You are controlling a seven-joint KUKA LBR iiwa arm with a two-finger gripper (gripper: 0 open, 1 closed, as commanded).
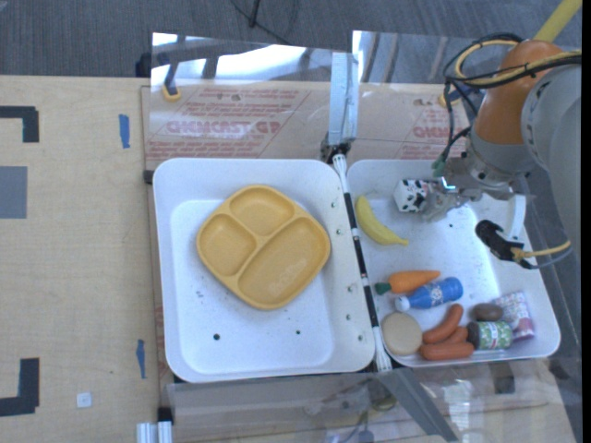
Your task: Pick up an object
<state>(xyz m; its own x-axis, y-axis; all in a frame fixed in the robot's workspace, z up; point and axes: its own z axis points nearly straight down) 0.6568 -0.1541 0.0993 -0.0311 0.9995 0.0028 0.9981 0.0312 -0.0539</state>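
We see the arm (536, 100) reaching in from the right over the right bin's (545, 335) far edge, its orange band high above the wrist. The gripper (441, 197) hangs low near the bin's far left corner, right beside a small black-and-white cow toy (411, 195); whether the claw is spread, pressed together, or pinching the toy, we cannot tell, since the wrist hides it.

The left bin (185, 340) carries a yellow divided plate (263, 245) near its middle, tilted a little against the bin's edges.

In the right bin a banana (377, 224) lies along the left edge, just nearer us than the cow. Further toward the near edge lie a carrot (414, 281) and a blue bottle (432, 293) side by side. At the near edge a round tan biscuit (402, 332) sits beside two sausages (445, 335), with a small green-labelled can (492, 334) and a clear packet (517, 312) in the near right corner.

The cow is white with black patches, small and boxy.
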